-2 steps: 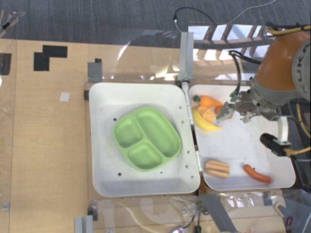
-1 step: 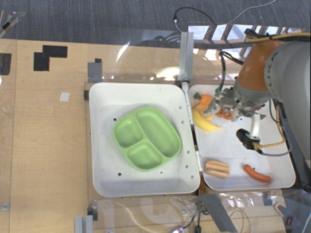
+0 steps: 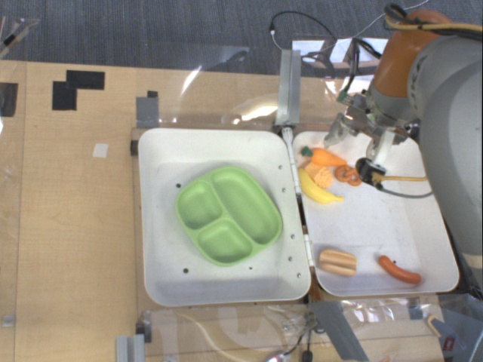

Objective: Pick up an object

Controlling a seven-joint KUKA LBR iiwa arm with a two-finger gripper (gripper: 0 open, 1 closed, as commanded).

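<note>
Camera view: gripper (image 3: 355, 151) low over far part of right bin (image 3: 423, 240), fingers spread apart, nothing between them. Just beside it, clustered near bin's left wall: carrot (image 3: 326, 157), banana (image 3: 318, 188), small orange ring-shaped piece (image 3: 348, 175), partly overlapping, hard to separate. Near front edge: hot dog bun (image 3: 337, 262), sausage (image 3: 399, 271). Arm's grey bulk hiding bin's right side. Green divided plate (image 3: 228, 214) in left bin (image 3: 162, 270).

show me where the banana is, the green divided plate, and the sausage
banana (image 3: 320, 191), camera view, middle of its yellow curve.
green divided plate (image 3: 229, 214), camera view, ridge where compartments meet.
sausage (image 3: 399, 271), camera view, middle of its red length.
</note>
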